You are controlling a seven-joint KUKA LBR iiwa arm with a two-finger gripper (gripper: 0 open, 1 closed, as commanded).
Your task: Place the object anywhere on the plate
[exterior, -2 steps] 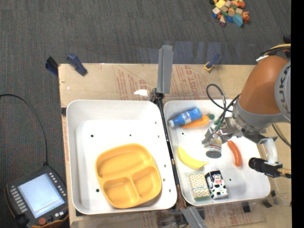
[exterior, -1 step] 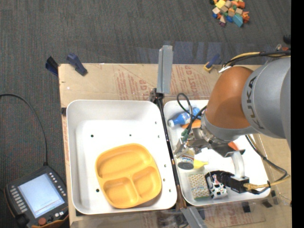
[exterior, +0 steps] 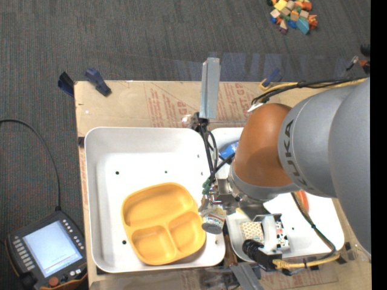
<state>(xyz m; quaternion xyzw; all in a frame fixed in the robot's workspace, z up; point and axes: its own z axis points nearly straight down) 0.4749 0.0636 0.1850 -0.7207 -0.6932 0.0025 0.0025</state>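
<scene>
The yellow divided plate (exterior: 163,223) lies in the near part of the left bin (exterior: 103,156), tilted a little. The big grey arm (exterior: 326,144) with its orange band comes in from the right and bends down over the wall between the two bins. Its claw (exterior: 213,213) hangs just beside the plate's right rim, with a small grey, round-looking object (exterior: 213,224) at its tip. Whether the claw actually grips it, I cannot tell. A few patterned items (exterior: 266,233) lie in the right bin (exterior: 320,234). Coloured blocks (exterior: 291,9) sit on the far floor.
</scene>
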